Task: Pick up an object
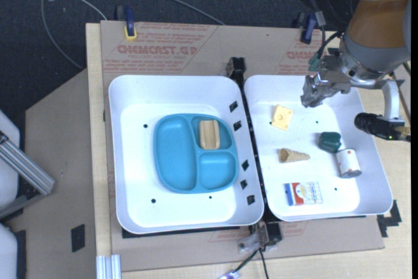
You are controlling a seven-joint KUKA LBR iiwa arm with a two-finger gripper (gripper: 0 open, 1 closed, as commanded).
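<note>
Jaws (311,98) hover over right bin (372,199) — open or closed, cannot tell. Yellow cheese wedge (282,117) lies just left and below them: light, stiff, likely slick — pinch its flat sides.

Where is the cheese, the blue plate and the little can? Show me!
cheese (282,117), camera view, middle of the yellow wedge in the right bin.
blue plate (175,152), camera view, its big bare left compartment, left bin.
little can (349,163), camera view, its silvery side, right bin.
</note>
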